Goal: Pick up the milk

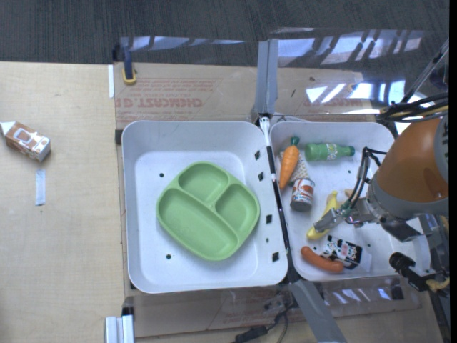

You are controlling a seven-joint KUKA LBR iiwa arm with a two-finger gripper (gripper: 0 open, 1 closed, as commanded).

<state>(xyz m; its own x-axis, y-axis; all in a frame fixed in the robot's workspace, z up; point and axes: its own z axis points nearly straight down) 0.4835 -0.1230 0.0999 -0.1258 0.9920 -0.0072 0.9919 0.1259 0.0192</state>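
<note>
Centre the gripper (330, 221), aperture and any load impossible to tell from here, squarely over the milk (341, 251) lying flat near the front wall of the right bin (335, 123), just beside the sausage (319, 261), then descend clear of the banana (333, 201) to avoid snagging either neighbour.

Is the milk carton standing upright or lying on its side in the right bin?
Lying on its side. The milk carton lies flat on the floor of the right bin, its printed face up, beside the sausage.
</note>
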